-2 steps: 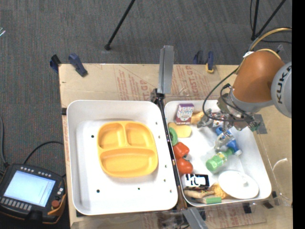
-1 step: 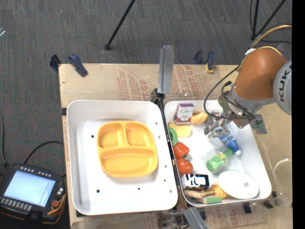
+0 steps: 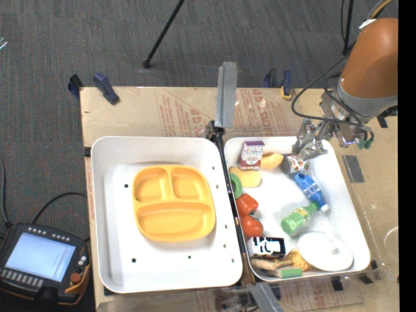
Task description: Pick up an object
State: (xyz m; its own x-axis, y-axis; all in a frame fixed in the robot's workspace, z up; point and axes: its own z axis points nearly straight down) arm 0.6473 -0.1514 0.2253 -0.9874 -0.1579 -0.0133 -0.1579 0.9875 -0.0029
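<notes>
Right bin (image 3: 344, 174): 2 bottles, blue (image 3: 310, 190) & green (image 3: 298, 219), 2 red peppers (image 3: 247, 214), 1 white plate (image 3: 325, 251); left bin (image 3: 107, 174): 1 yellow tray (image 3: 173, 201); gripper (image 3: 305, 153) over right bin's top edge, grip state can't tell.
</notes>
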